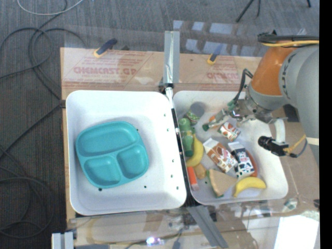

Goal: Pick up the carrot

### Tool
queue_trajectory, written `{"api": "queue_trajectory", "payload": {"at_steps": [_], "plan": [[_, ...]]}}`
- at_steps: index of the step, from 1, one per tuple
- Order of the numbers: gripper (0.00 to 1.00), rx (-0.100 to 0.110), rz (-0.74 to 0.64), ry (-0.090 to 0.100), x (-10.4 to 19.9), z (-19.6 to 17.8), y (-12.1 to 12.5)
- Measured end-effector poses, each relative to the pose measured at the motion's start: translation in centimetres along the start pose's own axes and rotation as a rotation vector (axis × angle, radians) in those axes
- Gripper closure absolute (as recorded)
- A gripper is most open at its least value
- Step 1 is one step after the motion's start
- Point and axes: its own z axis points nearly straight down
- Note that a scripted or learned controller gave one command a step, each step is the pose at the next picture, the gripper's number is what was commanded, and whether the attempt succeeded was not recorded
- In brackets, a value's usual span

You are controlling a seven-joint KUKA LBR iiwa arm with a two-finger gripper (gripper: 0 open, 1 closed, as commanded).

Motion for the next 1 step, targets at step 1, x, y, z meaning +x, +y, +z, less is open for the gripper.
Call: {"api": "queue_trajectory", "payload": {"at_steps": [1], "plan": [[0.00,0.000,0.000,0.000,0.01,0.00,0.01]]}}
